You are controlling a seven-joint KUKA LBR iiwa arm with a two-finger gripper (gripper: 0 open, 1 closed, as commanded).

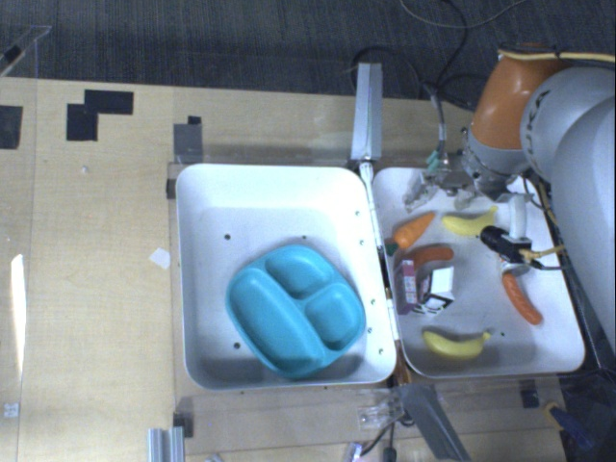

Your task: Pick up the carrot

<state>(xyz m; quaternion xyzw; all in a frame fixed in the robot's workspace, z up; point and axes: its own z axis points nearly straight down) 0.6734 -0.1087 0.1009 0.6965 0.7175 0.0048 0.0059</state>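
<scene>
The carrot (415,230) lies in the right bin (568,354), near its left wall and toward the far end, tapered tip pointing down-left. The claw (438,183) hangs just beyond it, over the bin's far left corner, and nothing sits between its fingers; whether they are spread wide or drawn narrow cannot be told from this slant. The arm (539,104) leans in from the right, probably lining up for a descent. Close by the carrot are a sausage (429,254) and a small box (423,285) (crowding that could foul a grasp). Two bananas (468,223) (456,343) and a second sausage (521,297) lie farther off. The left bin (202,200) holds a blue tray (294,308), well apart.
</scene>
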